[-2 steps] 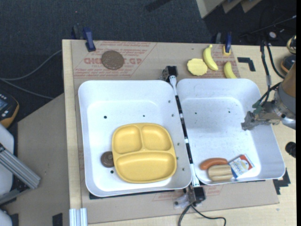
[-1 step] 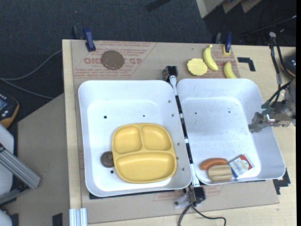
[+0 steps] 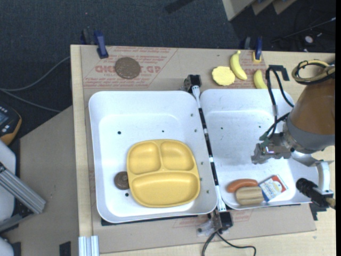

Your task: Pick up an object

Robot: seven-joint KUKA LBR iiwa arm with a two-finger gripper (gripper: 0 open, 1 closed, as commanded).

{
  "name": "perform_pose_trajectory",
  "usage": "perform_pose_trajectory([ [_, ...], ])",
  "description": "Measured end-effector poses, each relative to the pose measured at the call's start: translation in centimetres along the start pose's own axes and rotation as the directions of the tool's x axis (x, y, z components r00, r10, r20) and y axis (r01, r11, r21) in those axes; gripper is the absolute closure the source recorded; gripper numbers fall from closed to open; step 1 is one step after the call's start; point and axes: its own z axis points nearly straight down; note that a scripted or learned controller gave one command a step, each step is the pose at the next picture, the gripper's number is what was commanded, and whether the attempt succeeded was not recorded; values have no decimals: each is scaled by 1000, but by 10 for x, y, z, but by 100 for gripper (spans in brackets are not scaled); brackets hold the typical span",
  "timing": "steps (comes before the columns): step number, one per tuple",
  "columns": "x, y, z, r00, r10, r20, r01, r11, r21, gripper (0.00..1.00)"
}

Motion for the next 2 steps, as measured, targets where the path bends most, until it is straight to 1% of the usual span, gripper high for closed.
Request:
perform_pose_trajectory([
  [1,69,82,-33,1000,-7,4,7,1000,-19,100],
  [2,141,127,-31,1000,-6,3,6,1000,-15,100],
])
